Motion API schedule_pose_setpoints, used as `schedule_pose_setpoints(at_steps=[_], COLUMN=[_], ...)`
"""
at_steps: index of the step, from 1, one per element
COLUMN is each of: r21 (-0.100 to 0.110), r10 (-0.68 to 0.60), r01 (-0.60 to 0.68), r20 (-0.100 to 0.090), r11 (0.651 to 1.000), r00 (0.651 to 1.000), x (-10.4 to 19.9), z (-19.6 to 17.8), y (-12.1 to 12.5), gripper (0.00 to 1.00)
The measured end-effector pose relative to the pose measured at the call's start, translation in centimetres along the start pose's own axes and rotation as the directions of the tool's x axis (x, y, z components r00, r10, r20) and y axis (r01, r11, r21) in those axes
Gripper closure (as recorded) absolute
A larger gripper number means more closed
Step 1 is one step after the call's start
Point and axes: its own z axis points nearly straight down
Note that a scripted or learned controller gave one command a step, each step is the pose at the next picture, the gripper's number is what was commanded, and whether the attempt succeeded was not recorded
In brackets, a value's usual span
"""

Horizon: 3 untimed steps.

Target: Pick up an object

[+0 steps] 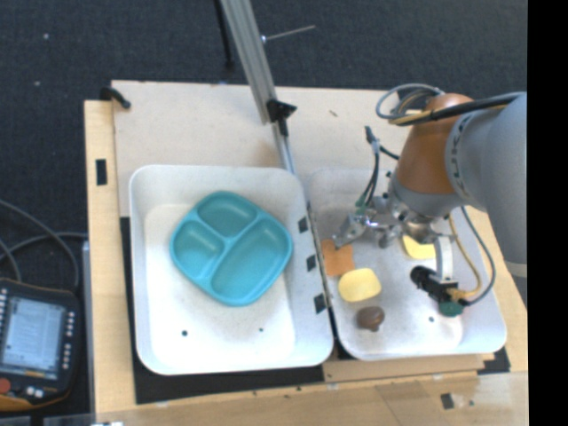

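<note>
The arm reaches in from the right, its orange band (426, 149) hanging over the right bin (479, 331), and the gripper (368, 224) sits low at that bin's left part, metal parts spread toward the divider. Whether it is open or closed I cannot tell from here. Just below it lies a flat orange piece (337, 258) by the bin's left wall, and beside that a pale yellow block (359, 284), close under the gripper but apart from it. Further down sits a small brown lump (371, 318). Another yellow piece (419, 248) peeks out from under the wrist, to the gripper's right. Over in the left bin (160, 344) a teal divided plate (232, 248) lies flat, well away from the arm
</note>
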Motion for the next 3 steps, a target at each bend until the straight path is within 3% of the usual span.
schedule_pose_setpoints(at_steps=[1,3], r21=[-0.007,-0.01], r10=[0.004,-0.004], r01=[-0.004,0.004], r20=[-0.002,-0.001], r11=[1.0,1.0], r00=[1.0,1.0], x=[-0.1,0.6], z=[-1.5,-10.9], y=[0.2,0.9], gripper=[1.0,1.0])
